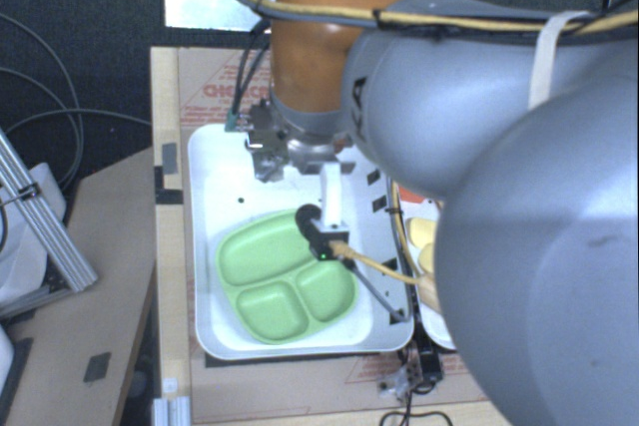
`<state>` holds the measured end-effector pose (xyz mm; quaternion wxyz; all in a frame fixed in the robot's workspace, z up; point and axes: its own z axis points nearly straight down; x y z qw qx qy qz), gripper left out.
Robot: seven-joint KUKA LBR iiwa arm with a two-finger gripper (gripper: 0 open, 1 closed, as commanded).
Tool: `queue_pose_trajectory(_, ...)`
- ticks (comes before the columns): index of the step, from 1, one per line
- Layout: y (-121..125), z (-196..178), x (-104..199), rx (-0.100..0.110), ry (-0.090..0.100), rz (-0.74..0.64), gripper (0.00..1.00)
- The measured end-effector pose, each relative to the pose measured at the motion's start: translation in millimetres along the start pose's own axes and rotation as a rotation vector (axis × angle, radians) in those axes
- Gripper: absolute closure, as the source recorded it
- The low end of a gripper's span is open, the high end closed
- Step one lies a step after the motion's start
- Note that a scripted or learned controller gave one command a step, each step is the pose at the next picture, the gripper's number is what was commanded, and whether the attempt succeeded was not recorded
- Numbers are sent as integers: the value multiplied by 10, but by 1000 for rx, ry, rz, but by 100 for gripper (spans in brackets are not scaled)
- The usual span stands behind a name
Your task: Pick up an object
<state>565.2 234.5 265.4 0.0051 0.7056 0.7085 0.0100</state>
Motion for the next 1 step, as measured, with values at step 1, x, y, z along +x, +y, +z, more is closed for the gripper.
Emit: queue_pose_trajectory(1,-694,262,5,26,-7,-2,100)
